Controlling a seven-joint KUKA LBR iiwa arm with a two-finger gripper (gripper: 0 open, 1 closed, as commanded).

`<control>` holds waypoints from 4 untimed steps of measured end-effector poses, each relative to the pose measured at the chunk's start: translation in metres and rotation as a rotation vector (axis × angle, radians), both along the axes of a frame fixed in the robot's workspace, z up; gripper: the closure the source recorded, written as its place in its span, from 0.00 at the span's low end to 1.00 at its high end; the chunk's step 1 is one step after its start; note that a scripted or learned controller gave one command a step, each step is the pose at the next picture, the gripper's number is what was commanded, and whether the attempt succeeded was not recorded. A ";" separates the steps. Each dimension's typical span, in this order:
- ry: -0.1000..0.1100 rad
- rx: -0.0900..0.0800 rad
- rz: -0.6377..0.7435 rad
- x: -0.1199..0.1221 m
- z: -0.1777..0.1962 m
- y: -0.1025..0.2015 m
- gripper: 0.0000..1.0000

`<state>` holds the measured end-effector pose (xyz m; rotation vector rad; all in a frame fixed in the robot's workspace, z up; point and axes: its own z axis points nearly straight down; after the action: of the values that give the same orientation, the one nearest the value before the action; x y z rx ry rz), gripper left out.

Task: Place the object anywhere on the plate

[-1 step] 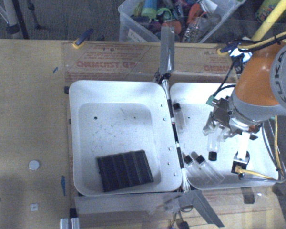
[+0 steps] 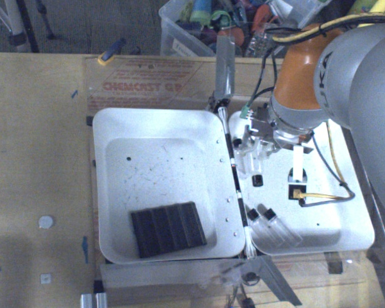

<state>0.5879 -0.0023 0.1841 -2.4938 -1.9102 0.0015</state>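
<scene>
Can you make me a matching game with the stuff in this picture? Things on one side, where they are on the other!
Things:
1. dark ribbed plate
2. clear object
3. orange band
4. tub of colourful things

Places:
A. on the arm
B. in the left bin
C. behind the bins
D. in the right bin

Pairs: 1-B, 2-D, 3-A, 4-C

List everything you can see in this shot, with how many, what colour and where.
Bins: two, white, side by side on the bench.
Ridged plate: one, black, front of the left bin.
Clear plastic object: one, transparent with a dark cap, front left of the right bin.
Storage tub: one, clear, full of mixed coloured items, behind the bins.
Bench: one, tan wood.
Arm: one, grey with orange band, from the right.
Gripper: one, over the right bin.
</scene>
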 end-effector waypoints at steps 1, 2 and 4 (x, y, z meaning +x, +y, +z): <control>0.000 0.000 -0.224 0.020 0.000 0.078 1.00; 0.000 -0.001 -0.380 0.078 -0.086 0.121 1.00; 0.005 0.000 0.000 0.014 -0.010 0.228 1.00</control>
<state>0.6019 0.2260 0.1736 -2.4911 -1.9084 0.0074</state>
